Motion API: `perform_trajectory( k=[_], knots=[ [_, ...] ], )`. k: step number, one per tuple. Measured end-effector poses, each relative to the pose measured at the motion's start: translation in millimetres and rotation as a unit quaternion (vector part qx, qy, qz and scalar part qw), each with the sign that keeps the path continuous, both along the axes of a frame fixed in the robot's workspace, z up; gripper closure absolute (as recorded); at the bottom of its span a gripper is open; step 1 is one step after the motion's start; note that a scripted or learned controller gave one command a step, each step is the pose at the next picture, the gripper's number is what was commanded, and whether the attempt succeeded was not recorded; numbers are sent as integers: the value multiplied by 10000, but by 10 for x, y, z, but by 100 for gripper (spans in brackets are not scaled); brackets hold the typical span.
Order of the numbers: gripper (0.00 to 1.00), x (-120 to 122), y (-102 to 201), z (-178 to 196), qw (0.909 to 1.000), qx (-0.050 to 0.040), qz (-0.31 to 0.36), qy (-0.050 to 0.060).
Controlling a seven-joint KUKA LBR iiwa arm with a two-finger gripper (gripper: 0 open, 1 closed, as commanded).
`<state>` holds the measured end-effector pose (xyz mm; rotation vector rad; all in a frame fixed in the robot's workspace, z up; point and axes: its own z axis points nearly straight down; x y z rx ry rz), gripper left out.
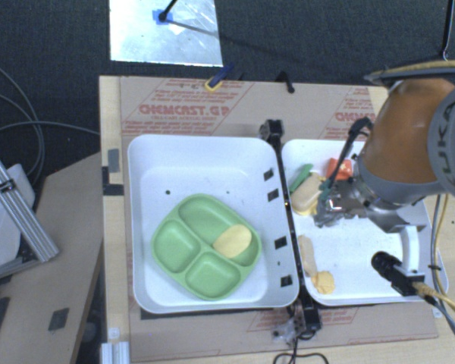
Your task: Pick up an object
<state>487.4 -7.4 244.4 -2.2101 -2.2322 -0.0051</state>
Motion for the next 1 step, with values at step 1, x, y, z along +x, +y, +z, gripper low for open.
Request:
perform_trajectory(
  k=[1],
  knots=[
    [100, 0, 384, 209, 10000, -3, -3, -9]
  ],
)
